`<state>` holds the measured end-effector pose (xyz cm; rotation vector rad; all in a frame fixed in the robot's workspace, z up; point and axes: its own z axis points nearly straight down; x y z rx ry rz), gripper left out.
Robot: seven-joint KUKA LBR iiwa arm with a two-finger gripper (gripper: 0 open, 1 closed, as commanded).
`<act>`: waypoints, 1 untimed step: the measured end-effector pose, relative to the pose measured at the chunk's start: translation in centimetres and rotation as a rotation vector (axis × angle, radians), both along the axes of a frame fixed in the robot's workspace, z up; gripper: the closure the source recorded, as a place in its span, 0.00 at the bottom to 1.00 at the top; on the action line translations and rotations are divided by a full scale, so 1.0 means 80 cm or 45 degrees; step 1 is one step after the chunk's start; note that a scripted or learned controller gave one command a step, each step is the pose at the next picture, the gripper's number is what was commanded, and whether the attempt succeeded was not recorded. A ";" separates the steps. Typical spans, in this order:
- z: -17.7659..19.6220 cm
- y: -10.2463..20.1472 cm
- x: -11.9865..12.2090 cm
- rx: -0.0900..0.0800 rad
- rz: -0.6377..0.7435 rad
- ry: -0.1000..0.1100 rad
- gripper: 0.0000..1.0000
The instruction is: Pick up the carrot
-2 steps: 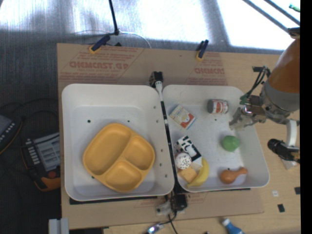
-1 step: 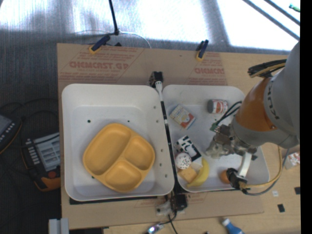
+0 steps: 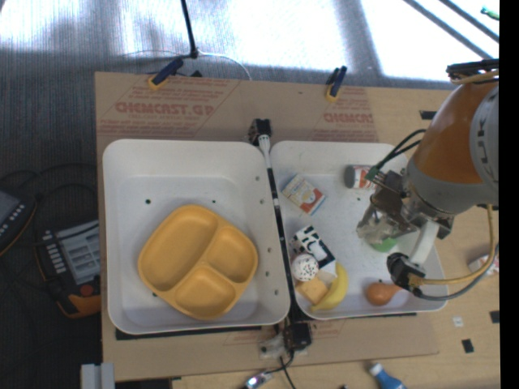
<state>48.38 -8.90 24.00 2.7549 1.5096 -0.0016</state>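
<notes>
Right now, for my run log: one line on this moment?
grey two-finger gripper: over right white bin | small orange carrot: lying near bin's front edge, apart from gripper | grasp: none yet

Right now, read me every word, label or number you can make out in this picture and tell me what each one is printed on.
"CHEMCAST GP": red print on the brown board under the bins, upper left.
"CHEMCAST": same red print, partly legible, on the board near the right clip.
Small carton in the right bin: printed label, too blurred to read.
Black-and-white packet: white markings, too blurred to read.
</notes>
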 end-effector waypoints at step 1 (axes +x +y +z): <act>-0.010 0.088 0.000 0.000 -0.326 0.003 1.00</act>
